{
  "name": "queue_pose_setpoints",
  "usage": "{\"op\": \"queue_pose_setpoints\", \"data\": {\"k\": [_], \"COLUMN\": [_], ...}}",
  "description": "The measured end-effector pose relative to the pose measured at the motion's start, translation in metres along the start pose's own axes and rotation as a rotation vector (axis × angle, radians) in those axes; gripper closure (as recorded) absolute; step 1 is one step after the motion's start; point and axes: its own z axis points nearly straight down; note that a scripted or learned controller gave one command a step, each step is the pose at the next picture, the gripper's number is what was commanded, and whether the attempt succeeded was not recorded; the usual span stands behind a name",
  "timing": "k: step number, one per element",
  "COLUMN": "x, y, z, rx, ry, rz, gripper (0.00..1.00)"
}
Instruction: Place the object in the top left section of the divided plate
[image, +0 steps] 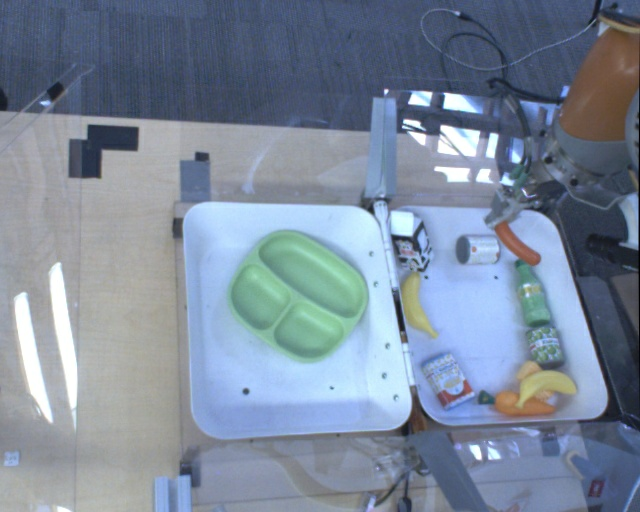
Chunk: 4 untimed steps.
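Green three-section plastic plate (299, 294) sits mid left white bin (215, 400). Grey arm's two-finger gripper (506, 207) hovers right of plate, over right white bin (585, 390), finger state untellable; red sausage (517, 243) just beneath, unheld.

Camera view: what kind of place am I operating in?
Likely a robotics lab test bench: two white bins on a wooden bench, toy food like a banana, loose cabling behind.
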Motion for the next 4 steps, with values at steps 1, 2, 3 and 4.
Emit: {"op": "queue_pose_setpoints", "data": {"k": [1, 2, 3, 4], "x": [0.077, 0.143, 0.193, 0.269], "y": [-0.01, -0.008, -0.01, -0.026], "z": [-0.001, -0.008, -0.019, -0.004], "rx": [0.0, 0.0, -0.001, 0.001], "ry": [0.002, 0.003, 0.003, 0.004], "rz": [-0.063, -0.326, -0.578, -0.549], "gripper": [1.0, 1.0, 1.0, 1.0]}}
